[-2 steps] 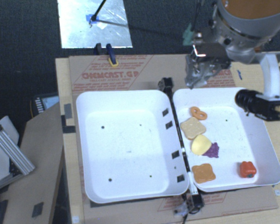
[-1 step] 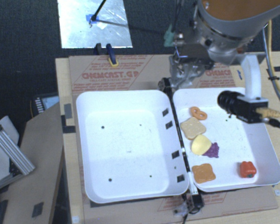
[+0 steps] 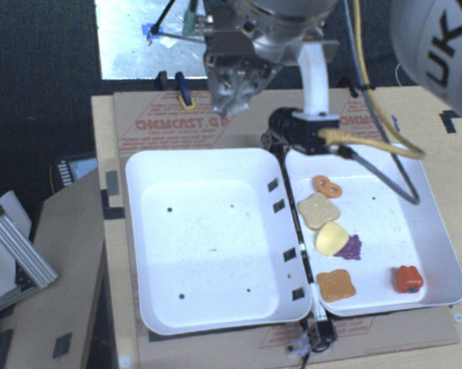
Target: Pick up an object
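Grey metal makes up the gripper (image 3: 236,92), which is seen hanging high over the bench at the top of the picture, above the printed cardboard sheet (image 3: 172,125) behind the two bins. Whether it is wide or narrow cannot be told, since its lower end is blurred against the cardboard. Nothing can be made out in it. The arm (image 3: 433,24) is seen entering from about two o'clock, its wrist bent so that the gripper points down near twelve o'clock of the left bin (image 3: 147,166).

A black fitting (image 3: 294,128) with a white post and a yellow hose (image 3: 374,142) is seen at about four o'clock from the gripper, at the back corner where the bins meet.

All the objects are found in the right bin (image 3: 435,228), well apart from the gripper, toward five o'clock from it. A small orange pretzel (image 3: 326,186) lies nearest. Just below it a pale slice of bread (image 3: 318,210) is placed, and touching that slice at six o'clock, a yellow round piece (image 3: 331,237). A purple piece (image 3: 350,248) is tucked against the yellow one at four o'clock. A tan square of toast (image 3: 336,285) rests near the front wall, and a red pepper (image 3: 408,278) is set at three o'clock from it, in the front right corner.
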You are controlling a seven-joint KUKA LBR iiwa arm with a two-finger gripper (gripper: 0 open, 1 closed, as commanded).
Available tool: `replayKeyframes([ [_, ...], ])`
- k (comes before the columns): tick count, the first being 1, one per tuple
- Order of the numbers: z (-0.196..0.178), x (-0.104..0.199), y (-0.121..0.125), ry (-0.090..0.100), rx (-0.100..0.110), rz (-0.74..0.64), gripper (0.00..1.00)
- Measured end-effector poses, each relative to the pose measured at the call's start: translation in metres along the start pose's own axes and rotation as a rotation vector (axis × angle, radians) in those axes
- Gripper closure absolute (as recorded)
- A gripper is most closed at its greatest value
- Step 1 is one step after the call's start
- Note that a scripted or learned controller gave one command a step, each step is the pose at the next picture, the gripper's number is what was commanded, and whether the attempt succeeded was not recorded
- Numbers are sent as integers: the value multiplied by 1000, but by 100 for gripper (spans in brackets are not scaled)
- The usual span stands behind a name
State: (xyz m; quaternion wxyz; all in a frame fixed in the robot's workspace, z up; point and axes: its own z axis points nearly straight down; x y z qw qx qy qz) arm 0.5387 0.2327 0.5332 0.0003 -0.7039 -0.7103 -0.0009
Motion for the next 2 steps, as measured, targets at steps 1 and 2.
replayKeyframes([
  [1,-13,-4,0,1,-4,4,100],
  [2,-24,-4,0,2,-6,2,100],
])
